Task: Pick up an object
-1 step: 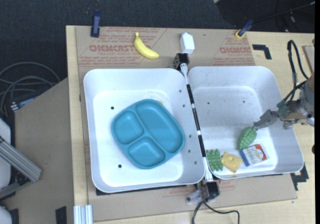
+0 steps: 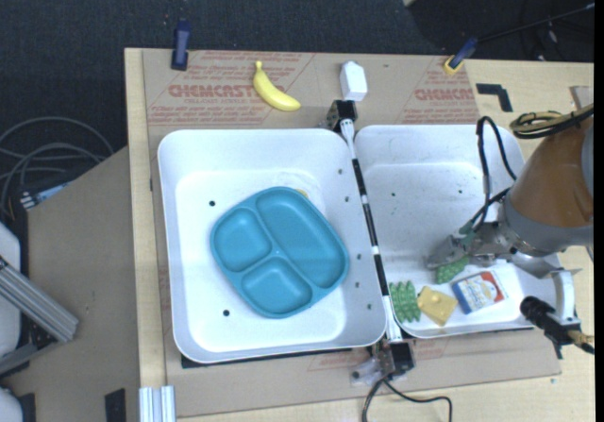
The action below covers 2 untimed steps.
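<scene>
Nothing is lifted yet, by the look of it; the claw (image 2: 451, 256) sits low in the right bin (image 2: 415, 175), near its front, right over a small green object (image 2: 451, 271) that pokes out beneath it; whether the fingers have closed on that piece or merely rest above it, I cannot tell, since the metal parts blur together and the wrist covers the area behind them; how wide the claw stands is likewise not readable.

The candidates for picking lie along the front of the right bin: a green ridged piece (image 2: 405, 301) at the front left corner, a yellow wedge (image 2: 437, 305) touching or just beside it, and a flat white and blue packet with a red patch (image 2: 478, 291) near the arm (image 2: 552, 203); all three lie flat on the bin floor, so the pick is still to be made, and the lift after it.

The left bin (image 2: 189, 165) holds a blue divided tray (image 2: 277, 250), well apart from the claw; a banana (image 2: 274, 90) lies on the surface behind the bins, outside both.

The arm's bulk hides the right rear of its bin; the green object under the claw is mostly covered, so its shape is unclear; a black cable (image 2: 491, 160) loops over the bin.
</scene>
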{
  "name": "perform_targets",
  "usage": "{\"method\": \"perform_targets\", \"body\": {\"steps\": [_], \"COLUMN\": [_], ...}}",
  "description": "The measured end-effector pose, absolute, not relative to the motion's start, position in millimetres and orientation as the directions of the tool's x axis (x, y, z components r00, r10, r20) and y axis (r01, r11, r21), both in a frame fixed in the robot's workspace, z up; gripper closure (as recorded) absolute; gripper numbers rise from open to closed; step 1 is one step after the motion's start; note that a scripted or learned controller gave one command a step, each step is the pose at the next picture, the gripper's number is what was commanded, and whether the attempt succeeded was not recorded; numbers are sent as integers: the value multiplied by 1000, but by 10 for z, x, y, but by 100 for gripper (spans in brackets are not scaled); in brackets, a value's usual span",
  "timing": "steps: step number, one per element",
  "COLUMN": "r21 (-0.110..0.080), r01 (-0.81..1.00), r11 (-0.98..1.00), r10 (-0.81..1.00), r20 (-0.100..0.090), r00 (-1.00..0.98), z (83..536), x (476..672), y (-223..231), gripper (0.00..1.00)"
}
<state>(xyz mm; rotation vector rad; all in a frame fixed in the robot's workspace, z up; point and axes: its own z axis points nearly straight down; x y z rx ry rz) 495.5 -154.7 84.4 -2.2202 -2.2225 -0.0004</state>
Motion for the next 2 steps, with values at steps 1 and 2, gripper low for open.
{"method": "perform_targets", "body": {"steps": [1,2], "r21": [5,3], "r01": [1000,1000], "r11": [-1,2], "r10": [1000,1000], "r20": [-2,1], "r00": [1,-2], "z": [955,2326], "x": [4969,5459], "y": [-1554,-893], "gripper": [100,100]}}
